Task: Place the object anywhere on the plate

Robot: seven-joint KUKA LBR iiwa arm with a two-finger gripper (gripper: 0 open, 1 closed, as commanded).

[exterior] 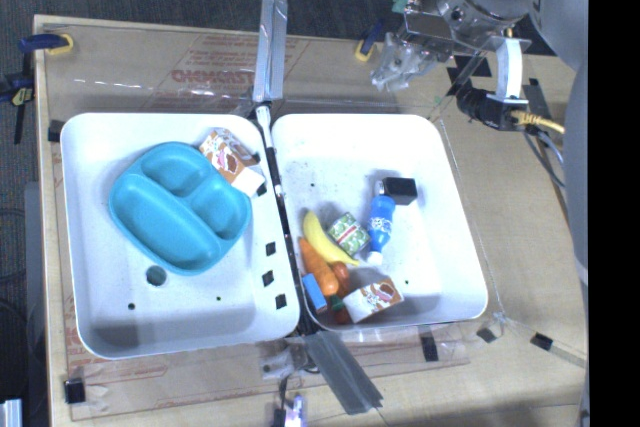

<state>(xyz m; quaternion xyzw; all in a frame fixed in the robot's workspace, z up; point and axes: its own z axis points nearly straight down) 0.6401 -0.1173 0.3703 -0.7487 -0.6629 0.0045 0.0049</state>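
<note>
The gripper (pixel 398 67) hung beyond the right bin's (pixel 455 215) far edge; its jaw state could not be told.

Two bins sit side by side on the worktop (pixel 120 65). The left bin (pixel 100 315) has the plate (pixel 180 205) in it, with a carton (pixel 230 158) just behind the plate's right end. The right bin (pixel 450 245) has a banana (pixel 322 237), bottle (pixel 380 220), small box (pixel 349 233) and another carton (pixel 373 298) bunched toward its front left. The hand (pixel 400 65) hangs behind the right bin.
</note>
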